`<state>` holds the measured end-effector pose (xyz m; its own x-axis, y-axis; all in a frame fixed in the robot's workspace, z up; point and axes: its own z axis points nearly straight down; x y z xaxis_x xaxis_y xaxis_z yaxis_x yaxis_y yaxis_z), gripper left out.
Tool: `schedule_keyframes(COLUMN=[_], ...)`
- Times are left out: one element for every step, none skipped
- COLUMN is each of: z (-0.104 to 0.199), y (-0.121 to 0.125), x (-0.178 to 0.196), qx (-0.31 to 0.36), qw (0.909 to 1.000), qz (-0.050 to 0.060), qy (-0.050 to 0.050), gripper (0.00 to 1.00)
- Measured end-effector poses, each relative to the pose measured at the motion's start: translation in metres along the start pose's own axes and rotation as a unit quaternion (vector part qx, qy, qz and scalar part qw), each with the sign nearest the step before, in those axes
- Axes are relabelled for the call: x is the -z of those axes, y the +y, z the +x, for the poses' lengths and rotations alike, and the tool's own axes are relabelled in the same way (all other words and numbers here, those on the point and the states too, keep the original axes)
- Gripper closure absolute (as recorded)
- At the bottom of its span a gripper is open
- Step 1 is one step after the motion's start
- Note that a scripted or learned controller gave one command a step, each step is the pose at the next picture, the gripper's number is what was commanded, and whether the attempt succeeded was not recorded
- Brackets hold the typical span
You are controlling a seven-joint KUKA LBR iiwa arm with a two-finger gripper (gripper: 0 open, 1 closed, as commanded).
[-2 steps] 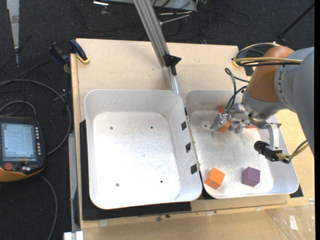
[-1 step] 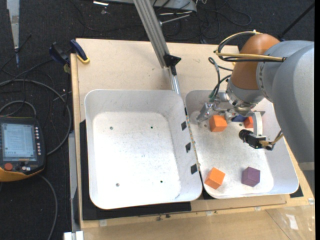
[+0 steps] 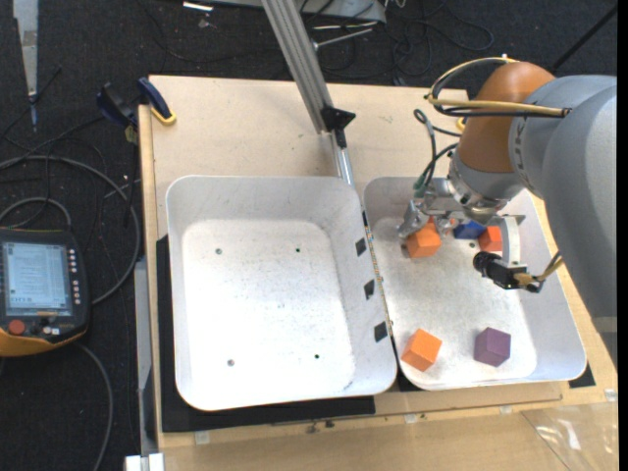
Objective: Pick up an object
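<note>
My gripper hangs over the back of the right bin, below the orange wrist band. A tilted orange block sits between its fingers, which are closed against the block's sides. Just right of the gripper lie a small blue piece and a red-orange piece, partly hidden by the wrist. Near the front of the same bin rest a second orange cube and a purple cube, both well apart from the gripper.
The left bin stands beside the right one, their rims meeting in the middle. A slanted metal pole crosses the back of the bench. A black cable fitting hangs off the wrist.
</note>
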<state>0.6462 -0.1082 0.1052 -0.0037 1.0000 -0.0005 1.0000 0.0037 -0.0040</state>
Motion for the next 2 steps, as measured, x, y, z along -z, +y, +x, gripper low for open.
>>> schedule_keyframes(z=[0.097, 0.105], y=[0.026, -0.009], x=[0.096, 0.156], qx=[0.003, 0.0], qw=[1.0, 1.0], qz=[-0.007, -0.005], qy=[0.002, 0.001], gripper=[1.0, 1.0])
